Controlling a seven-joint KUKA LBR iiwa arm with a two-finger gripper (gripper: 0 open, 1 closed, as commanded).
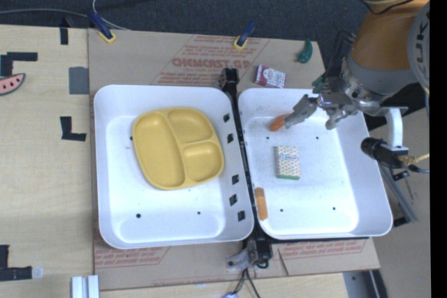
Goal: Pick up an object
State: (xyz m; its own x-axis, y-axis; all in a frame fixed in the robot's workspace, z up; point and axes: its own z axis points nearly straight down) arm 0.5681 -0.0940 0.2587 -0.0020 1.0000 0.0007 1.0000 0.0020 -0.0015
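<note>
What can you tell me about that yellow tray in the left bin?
The yellow tray is a rounded, shallow plate, plastic by its look, split by raised ridges into three compartments: a long one on its left side and two smaller ones on its right. It lies flat, right side up, slightly turned, on the floor of the left bin, toward the middle and back. Nothing lies in it and nothing else touches it; the gripper is over the right bin, well apart.

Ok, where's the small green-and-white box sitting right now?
The small box lies flat near the middle of the right bin, below the orange piece and the gripper, and up and to the right of the orange stick at the divider.
</note>
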